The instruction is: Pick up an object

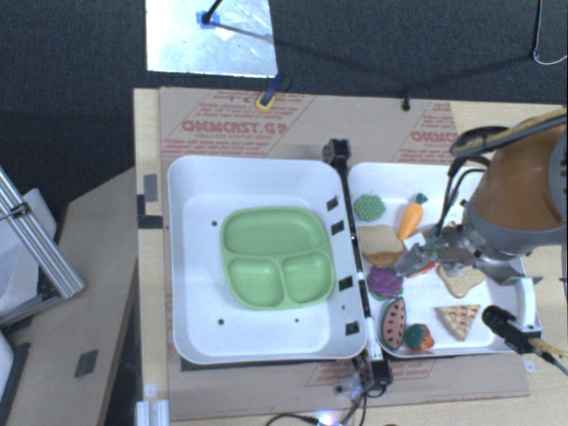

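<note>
The right bin (pixel 426 177) holds several toy foods. A green leafy piece (pixel 369 207) and a carrot (pixel 409 217) lie at the back. A bread slice (pixel 378 244) and a purple piece (pixel 385 281) lie along the left wall. A watermelon slice (pixel 393 322), a strawberry (pixel 418 336) and a triangular wedge (pixel 458 319) lie at the front, and a toast piece (pixel 461 280) is mid-right. My gripper (pixel 419 259) hangs low over the bin's middle, between the bread and the toast piece, just right of the bread's edge. A small red bit shows under it.
The left bin (pixel 191 193) bears a green divided plate (pixel 273 256). A black-clipped divider wall (pixel 348 238) separates the two bins. The arm's grey and orange body (pixel 519 193) covers the right bin's far right side.
</note>
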`<state>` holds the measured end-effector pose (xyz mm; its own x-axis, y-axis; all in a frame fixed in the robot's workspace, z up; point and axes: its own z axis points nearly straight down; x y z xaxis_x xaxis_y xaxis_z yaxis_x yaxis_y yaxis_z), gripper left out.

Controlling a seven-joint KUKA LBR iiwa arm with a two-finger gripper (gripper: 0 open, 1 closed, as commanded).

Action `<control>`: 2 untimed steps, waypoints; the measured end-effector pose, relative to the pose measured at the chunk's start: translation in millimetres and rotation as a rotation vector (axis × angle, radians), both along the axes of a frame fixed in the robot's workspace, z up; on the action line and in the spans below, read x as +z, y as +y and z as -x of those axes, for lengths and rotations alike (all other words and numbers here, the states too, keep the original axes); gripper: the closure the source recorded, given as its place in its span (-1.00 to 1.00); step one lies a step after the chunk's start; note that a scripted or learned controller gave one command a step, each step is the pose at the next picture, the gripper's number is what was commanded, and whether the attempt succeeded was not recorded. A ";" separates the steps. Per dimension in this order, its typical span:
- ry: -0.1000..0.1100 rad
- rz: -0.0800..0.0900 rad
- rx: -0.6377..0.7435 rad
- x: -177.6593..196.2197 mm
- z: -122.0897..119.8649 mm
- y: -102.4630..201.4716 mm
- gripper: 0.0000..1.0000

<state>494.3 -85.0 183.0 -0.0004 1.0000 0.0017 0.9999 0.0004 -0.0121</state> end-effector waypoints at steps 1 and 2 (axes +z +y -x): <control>-0.012 0.001 0.003 5.7 -3.0 0.1 -1.00; -0.008 0.000 0.001 -50.3 -1.0 2.7 -1.00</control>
